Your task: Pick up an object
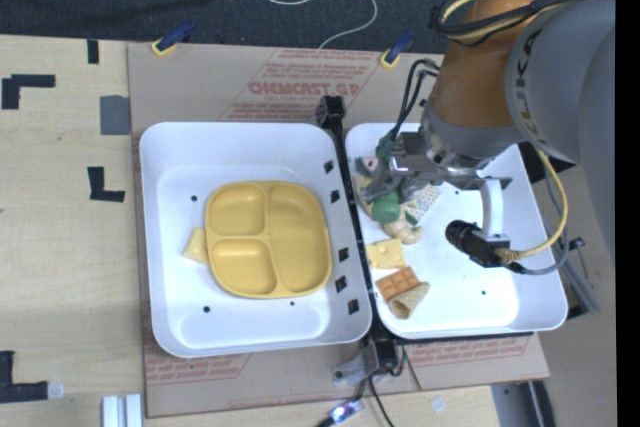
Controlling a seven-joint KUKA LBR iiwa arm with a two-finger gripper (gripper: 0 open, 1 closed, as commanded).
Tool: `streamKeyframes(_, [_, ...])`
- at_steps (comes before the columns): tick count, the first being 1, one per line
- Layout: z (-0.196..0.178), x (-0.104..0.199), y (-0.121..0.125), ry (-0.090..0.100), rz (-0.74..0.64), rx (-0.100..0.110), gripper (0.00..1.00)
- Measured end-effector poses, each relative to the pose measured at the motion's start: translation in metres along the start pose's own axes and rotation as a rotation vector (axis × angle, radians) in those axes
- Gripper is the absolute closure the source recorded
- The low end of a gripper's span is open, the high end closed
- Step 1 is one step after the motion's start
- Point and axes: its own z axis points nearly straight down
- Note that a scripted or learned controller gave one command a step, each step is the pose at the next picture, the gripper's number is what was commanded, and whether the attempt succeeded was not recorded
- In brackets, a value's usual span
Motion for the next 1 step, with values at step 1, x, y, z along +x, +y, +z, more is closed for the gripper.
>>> streamKeyframes(1, [0.0184, -0.0011, -0.0037, -0.002, 0.002, 0.002, 1.0])
